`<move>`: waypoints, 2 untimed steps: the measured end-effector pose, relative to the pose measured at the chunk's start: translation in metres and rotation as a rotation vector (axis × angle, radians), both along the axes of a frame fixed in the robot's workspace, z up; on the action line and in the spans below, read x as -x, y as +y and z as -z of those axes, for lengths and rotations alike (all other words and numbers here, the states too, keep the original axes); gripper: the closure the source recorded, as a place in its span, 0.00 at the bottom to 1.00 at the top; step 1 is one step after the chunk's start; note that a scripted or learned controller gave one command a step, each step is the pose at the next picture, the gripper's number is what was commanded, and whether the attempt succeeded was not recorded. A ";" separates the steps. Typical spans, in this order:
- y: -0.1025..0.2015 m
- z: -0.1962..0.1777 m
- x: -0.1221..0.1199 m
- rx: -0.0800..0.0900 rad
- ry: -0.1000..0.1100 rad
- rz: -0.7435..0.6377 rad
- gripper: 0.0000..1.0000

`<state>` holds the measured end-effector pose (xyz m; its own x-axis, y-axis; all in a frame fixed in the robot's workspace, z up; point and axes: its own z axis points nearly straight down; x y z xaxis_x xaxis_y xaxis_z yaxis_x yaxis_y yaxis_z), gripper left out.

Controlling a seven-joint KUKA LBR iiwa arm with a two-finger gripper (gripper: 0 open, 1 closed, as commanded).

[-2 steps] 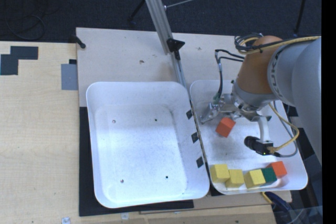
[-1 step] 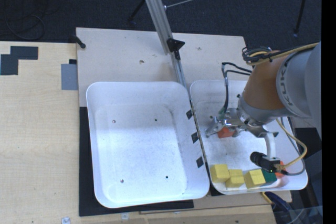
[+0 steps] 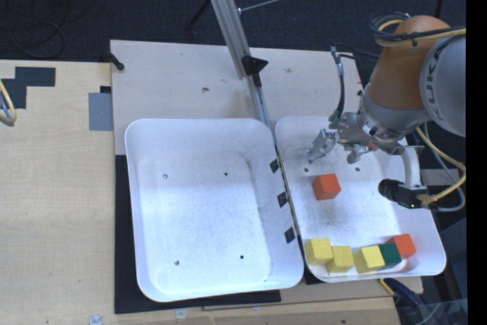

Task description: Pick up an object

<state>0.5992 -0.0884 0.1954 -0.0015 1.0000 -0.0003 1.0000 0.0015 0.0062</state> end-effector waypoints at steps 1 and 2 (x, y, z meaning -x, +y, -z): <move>-0.012 0.105 -0.005 0.000 0.006 0.002 0.00; -0.012 0.103 0.015 0.000 0.005 0.002 0.00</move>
<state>0.5845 -0.1000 0.0919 0.0009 1.0000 -0.0006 1.0000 -0.0009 0.0007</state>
